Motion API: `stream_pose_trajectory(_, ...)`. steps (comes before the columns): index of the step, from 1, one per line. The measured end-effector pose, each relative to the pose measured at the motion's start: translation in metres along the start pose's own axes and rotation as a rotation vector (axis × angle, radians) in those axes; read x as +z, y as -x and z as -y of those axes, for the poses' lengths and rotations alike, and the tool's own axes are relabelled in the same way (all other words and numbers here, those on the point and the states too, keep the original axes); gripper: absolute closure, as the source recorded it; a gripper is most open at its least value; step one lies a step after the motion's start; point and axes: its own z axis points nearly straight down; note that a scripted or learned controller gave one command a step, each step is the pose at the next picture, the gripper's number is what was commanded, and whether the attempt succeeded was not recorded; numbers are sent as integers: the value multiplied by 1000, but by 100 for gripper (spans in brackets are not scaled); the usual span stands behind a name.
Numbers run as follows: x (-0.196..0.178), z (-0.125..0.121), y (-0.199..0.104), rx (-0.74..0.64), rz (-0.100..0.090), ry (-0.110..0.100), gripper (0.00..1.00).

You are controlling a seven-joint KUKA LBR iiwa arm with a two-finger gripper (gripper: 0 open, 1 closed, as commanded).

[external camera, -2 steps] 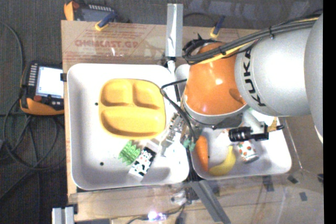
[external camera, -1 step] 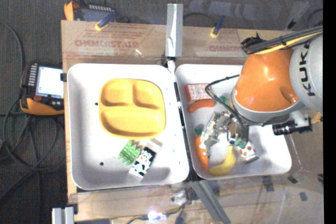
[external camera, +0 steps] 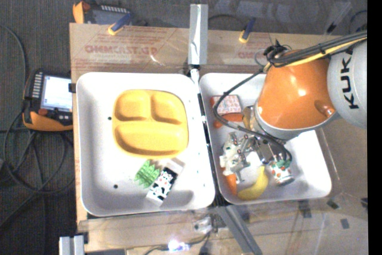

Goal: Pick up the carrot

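While crowded by banana (external camera: 253,185) and can (external camera: 280,173), could grab wrong item instead of carrot (external camera: 230,181); gripper (external camera: 242,158) finger state: cannot tell.

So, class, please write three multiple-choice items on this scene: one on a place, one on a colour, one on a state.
1. Where does the yellow plastic divided tray lie?
A. left white bin
B. right white bin
C. floor

2. What colour is the small ridged block below that tray?
A. red
B. green
C. blue

3. Where is the tool?
A. over the left bin
B. outside both bins
C. down in the right bin, beside the yellow banana

Key: 1 A, tray fills left bin; 2 B, block is green; 3 C, tool is among right-bin items.
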Motion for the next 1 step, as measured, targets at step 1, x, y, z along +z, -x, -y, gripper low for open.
stream_pose_trajectory(1,0,-9,8,-589,0,2,100)
